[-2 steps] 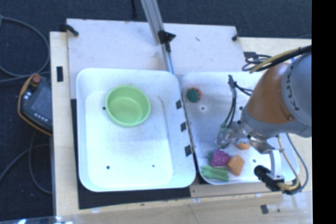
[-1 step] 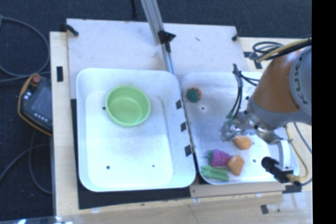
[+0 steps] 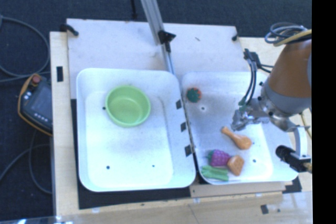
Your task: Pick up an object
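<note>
My claw (image 3: pixel 239 122) hovers in the right bin (image 3: pixel 210 81) just above the orange drumstick toy (image 3: pixel 237 138) — can't tell if it's open or shut (too blurred). Risk, I'd say: coming down off-centre and nudging the toy away.

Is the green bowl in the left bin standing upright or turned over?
Upright. The green bowl shows its open hollow to the camera, rim on top, and it sits on the floor of the left bin. Nothing visible lies inside it.

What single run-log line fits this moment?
gripper: right white bin, above orange drumstick-shaped toy | held: nothing seen | green plastic bowl: left bin
</note>
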Controlling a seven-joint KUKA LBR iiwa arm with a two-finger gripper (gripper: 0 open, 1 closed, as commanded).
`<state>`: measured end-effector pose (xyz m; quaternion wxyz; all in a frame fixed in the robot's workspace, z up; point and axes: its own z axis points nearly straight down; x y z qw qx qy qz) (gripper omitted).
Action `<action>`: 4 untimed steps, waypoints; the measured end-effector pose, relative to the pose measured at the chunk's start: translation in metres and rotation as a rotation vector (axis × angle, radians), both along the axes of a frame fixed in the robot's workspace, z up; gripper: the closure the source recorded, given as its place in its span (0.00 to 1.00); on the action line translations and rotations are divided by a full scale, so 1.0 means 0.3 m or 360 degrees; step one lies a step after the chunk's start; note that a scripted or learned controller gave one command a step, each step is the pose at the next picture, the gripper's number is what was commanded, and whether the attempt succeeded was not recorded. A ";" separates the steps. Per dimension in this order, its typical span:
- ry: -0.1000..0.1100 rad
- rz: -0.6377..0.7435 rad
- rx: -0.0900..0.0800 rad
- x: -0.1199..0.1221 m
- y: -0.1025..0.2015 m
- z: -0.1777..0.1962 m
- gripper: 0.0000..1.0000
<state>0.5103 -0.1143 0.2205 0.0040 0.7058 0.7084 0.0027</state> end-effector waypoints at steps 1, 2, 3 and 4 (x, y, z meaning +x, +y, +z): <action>0.0008 0.0003 0.0002 0.005 -0.002 0.044 1.00; 0.0012 0.0008 0.0006 0.050 0.201 0.042 1.00; 0.0011 0.0008 0.0006 0.107 0.381 0.082 1.00; 0.0013 0.0006 0.0006 0.138 0.529 0.091 1.00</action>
